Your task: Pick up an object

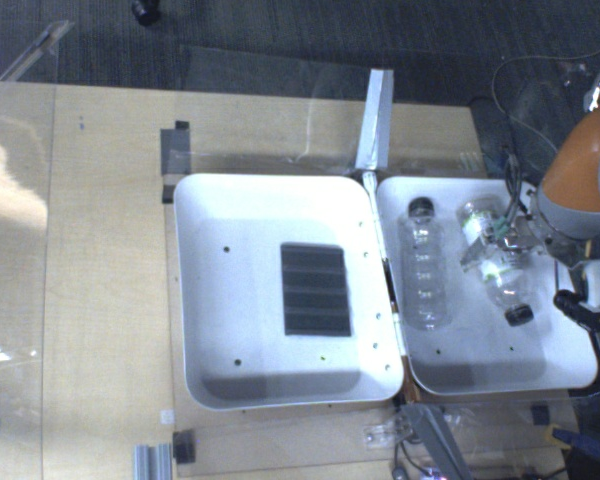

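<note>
Light wooden benchtop under bright overhead light, glare patch at left. Dark carpeted floor beyond far edge. Clear plastic sheet over left side. Metal strut rises at the back, black brackets near it. Loose cables at front edge.

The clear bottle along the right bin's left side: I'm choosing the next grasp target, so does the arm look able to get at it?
Probably yes. The clear bottle lies alone in the right bin, with bare floor around it and nothing on top. The arm already hangs over that bin, above a second bottle.
</note>
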`<state>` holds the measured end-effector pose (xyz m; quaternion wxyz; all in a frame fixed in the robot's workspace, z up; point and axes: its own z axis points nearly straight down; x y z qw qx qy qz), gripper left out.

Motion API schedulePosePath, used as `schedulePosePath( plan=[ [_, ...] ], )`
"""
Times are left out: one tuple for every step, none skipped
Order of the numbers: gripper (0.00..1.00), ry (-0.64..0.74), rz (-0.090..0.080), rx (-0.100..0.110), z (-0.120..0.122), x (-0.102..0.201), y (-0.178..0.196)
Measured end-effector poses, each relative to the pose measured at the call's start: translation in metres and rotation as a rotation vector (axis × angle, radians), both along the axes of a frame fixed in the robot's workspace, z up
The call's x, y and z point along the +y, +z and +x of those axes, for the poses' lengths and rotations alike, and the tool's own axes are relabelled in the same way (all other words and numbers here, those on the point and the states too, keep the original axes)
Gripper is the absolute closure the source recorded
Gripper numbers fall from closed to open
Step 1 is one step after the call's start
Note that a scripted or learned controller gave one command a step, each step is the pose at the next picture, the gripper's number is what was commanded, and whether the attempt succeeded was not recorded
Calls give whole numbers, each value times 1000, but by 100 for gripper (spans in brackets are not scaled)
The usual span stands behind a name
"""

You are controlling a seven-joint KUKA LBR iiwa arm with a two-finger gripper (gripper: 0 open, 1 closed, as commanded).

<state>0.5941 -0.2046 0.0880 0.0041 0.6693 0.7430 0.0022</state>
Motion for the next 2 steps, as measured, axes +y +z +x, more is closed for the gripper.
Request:
schedulePosePath(
  plan=[
    [100, 7, -1, -5, 2, 2, 12],
    [100, 146, 0, 1, 16, 79, 114]
  ],
)
